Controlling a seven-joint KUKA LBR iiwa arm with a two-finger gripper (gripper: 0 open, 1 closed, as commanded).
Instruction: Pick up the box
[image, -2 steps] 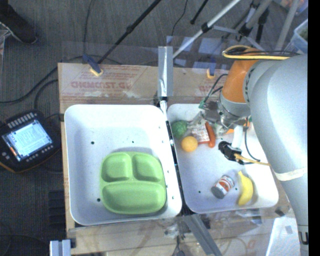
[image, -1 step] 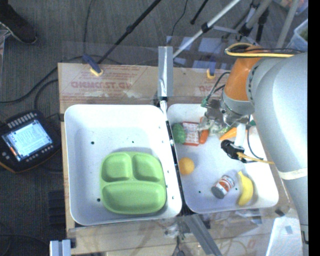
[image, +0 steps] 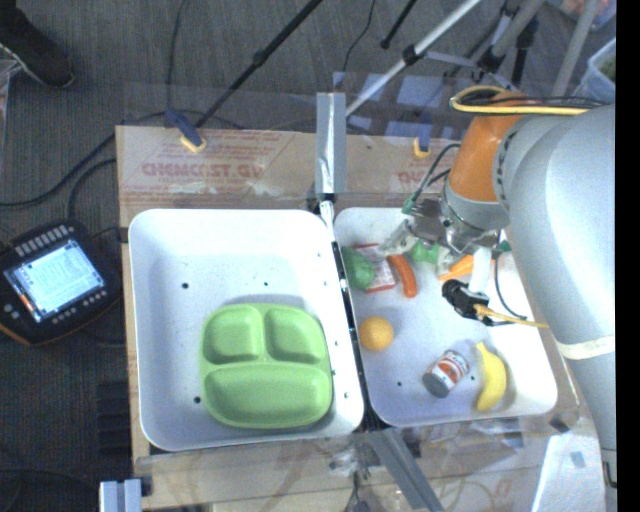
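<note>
- Box (image: 372, 268): flat, white with red edging, lies at the far left of the right bin (image: 520, 395), partly under a green item (image: 358, 269), with an orange carrot (image: 404, 277) touching its right side.
- Pincer (image: 432, 243): low over the right bin's far end, just right of the box; cannot tell its state.
- Also there: orange fruit (image: 377, 333), can (image: 446, 371), banana (image: 491, 377).
- Left bin (image: 170, 250): green divided tray (image: 266, 366).

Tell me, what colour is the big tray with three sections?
Light green tray, clearest in the camera view.
</note>
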